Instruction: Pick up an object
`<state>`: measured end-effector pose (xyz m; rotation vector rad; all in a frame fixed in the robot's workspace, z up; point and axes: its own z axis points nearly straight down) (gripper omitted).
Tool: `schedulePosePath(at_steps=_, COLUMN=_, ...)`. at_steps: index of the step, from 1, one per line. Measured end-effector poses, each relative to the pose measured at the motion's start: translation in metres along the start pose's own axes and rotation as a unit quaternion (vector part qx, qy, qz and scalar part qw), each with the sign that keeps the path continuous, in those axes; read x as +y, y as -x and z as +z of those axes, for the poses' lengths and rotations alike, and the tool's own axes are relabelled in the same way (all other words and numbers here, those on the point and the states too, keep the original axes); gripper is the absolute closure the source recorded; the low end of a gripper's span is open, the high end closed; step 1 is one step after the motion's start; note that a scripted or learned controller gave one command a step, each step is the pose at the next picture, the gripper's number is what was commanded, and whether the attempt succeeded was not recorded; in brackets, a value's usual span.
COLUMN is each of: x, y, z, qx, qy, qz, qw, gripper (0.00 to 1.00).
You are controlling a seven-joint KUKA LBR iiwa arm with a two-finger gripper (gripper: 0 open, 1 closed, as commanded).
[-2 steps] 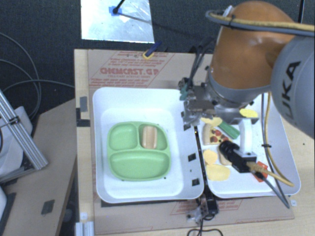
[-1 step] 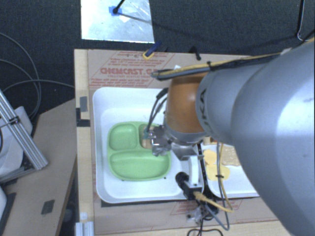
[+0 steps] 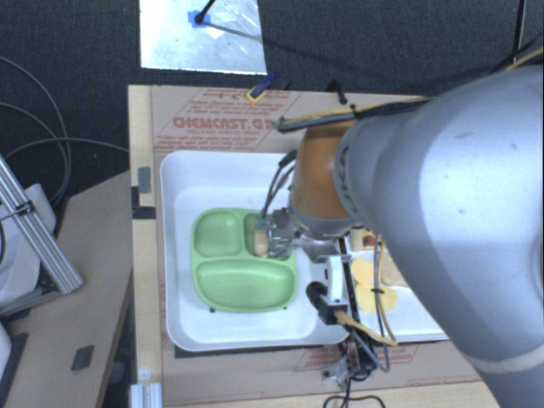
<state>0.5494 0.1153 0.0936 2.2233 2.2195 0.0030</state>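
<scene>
Down over the left of the two shallow white plastic bins [image 3: 183,313], the end effector [image 3: 270,238] hangs at the right rim of a light green divided plastic tray [image 3: 238,274], which lies flat in the middle of that bin. A small tan object [image 3: 258,241] sits right at the metal tip, in the tray's small upper right compartment; whether it is pinched or merely beside the tip cannot be told, nor whether the tip is spread or closed, since the wrist hides it. The grey arm with its orange band [image 3: 316,172] comes in from the right edge of the worktop and covers much of the right white bin [image 3: 416,321], where a pale yellow flat item [image 3: 367,274] peeks out beside black cabling. Both bins rest on a brown printed cardboard sheet [image 3: 212,117] that covers the worktop, near its far edge
</scene>
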Motion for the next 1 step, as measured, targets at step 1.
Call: schedulePosePath(at_steps=1, x=0.0724, y=-0.0361, z=-0.0292, qx=0.0, qy=0.004, qz=-0.003, qw=1.0, gripper=1.0)
